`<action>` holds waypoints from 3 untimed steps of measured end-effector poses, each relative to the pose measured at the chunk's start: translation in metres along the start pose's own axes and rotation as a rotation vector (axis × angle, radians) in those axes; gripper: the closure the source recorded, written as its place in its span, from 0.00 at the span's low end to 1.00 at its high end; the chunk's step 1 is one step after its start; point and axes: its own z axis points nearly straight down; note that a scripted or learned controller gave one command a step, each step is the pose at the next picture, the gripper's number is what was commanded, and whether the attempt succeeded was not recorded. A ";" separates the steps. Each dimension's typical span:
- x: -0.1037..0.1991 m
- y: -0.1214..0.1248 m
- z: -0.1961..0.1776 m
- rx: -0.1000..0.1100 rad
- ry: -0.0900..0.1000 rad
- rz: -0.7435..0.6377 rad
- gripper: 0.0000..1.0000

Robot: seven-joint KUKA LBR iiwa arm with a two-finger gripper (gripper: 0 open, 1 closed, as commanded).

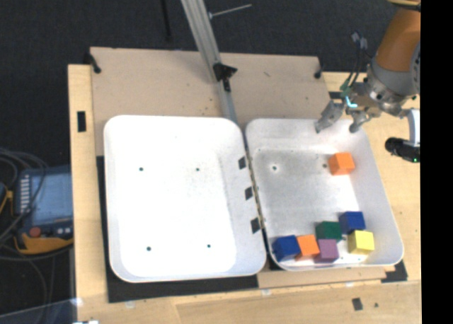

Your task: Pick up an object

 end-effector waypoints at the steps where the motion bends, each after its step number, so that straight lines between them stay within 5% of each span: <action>1: -0.001 0.001 -0.004 -0.004 -0.004 -0.004 0.00; 3: 0.002 0.004 0.105 -0.002 -0.004 -0.009 0.00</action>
